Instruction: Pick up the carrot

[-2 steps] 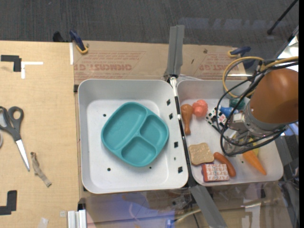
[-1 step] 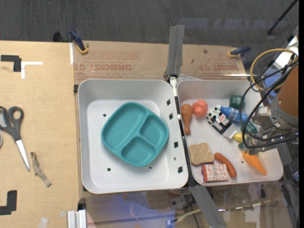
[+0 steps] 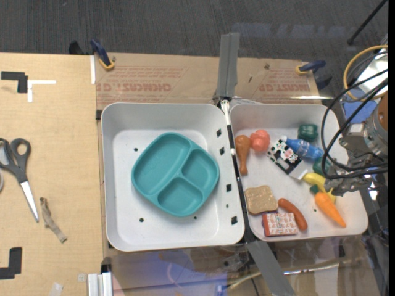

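In the right bin (image 3: pixel 355 227), near its front right corner, lies the carrot (image 3: pixel 329 209), its leafy end under the gripper (image 3: pixel 338 187); whether the claw is apart or together I cannot tell, since cables hide it. Along the front edge sit a red packet (image 3: pixel 281 224), a sausage (image 3: pixel 292 213) and bread (image 3: pixel 261 198). Farther back are a drumstick (image 3: pixel 242 153) and a blue bottle (image 3: pixel 305 148). The left bin (image 3: pixel 117 227) holds a teal tray (image 3: pixel 176 174).

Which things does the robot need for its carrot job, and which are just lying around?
For the job:
carrot
gripper
right bin

Just lying about:
teal plate
scissors
bread slice
sausage
drumstick
blue bottle
snack packet
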Available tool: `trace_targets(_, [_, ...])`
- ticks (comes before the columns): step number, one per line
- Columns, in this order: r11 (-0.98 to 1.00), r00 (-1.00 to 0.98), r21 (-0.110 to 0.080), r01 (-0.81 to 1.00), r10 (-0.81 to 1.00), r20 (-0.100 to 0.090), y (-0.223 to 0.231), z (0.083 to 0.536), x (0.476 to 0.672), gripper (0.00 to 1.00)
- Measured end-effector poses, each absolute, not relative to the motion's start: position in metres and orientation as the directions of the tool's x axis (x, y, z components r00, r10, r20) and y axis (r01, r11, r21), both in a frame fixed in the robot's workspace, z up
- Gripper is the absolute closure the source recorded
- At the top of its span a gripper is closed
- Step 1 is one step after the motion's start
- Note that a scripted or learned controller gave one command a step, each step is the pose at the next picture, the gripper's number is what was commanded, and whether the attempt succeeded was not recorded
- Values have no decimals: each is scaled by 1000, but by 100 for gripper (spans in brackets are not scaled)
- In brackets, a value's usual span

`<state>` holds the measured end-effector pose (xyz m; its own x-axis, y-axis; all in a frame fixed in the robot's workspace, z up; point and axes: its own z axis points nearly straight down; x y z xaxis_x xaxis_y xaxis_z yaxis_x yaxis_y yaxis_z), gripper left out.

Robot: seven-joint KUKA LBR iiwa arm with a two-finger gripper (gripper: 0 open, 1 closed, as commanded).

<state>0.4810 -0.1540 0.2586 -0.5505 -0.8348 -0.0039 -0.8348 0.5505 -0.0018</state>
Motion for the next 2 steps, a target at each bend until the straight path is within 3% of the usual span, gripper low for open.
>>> trace_targets(1, [265,-265,-5,-964,-964,-2,-121,105,480,100])
trace_targets(2, [352,-352,-2,-936,-936,-4,-119,342,479,100])
